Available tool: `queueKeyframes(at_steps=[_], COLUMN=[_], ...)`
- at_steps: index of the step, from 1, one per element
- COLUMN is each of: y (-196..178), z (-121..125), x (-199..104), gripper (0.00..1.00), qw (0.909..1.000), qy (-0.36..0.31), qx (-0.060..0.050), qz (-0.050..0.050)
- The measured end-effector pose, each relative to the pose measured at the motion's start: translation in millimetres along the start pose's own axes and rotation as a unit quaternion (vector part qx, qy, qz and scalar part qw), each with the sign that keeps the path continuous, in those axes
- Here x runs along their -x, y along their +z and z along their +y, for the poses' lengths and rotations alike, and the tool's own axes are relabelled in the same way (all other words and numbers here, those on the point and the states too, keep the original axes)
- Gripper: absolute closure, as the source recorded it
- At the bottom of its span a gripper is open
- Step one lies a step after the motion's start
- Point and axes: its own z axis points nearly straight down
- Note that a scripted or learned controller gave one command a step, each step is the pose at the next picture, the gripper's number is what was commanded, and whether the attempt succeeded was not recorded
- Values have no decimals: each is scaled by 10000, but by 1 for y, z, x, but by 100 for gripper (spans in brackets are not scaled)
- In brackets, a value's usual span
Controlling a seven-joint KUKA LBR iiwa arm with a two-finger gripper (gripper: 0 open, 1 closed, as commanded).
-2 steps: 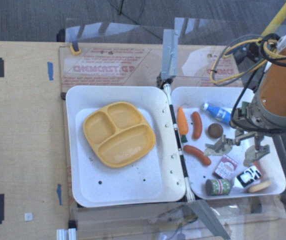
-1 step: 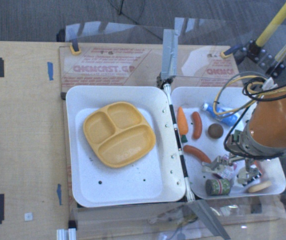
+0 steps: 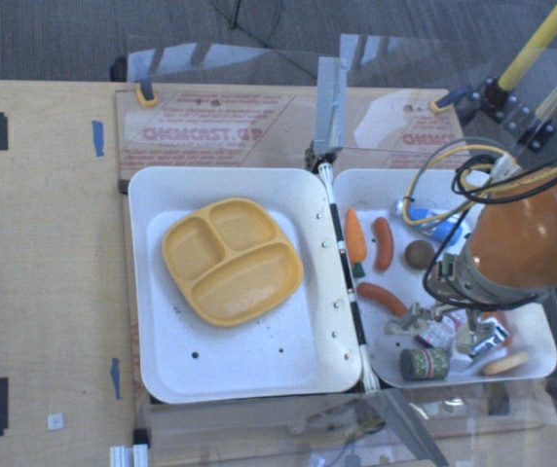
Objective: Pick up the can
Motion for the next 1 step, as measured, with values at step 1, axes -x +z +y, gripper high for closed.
queueKeyframes(at_steps=[1], y=[-7], z=[-1], x=[4], gripper=[100], qw=[10000], qy=[-11], qx=[-4], qz=[-23])
